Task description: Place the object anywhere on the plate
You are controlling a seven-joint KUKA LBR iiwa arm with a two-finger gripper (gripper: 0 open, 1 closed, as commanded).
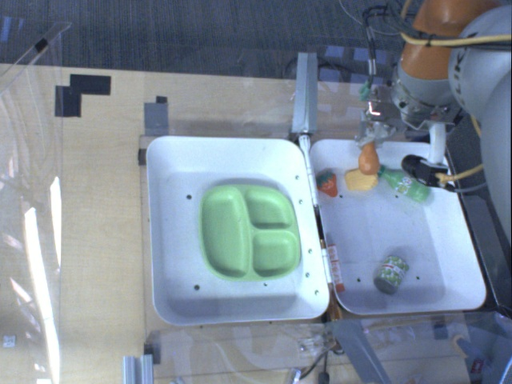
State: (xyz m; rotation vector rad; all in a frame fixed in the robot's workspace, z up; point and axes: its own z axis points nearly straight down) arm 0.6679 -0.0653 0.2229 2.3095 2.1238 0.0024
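bench holds two white bins; my gripper (373, 131) sits above orange object (368, 160), upper right, grip state unclear. pick stage; green plate (250, 232) next.

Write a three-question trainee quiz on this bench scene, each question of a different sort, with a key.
1. True or false: the green divided plate lies in the left bin.
2. Which thing lies nearest the right bin's front edge? A) green bottle B) small can C) yellow piece
3. Fill in: directly below the pincer, near the bin's far edge, is an ___ carrot-like object.

Key: 1 true; 2 B; 3 orange.
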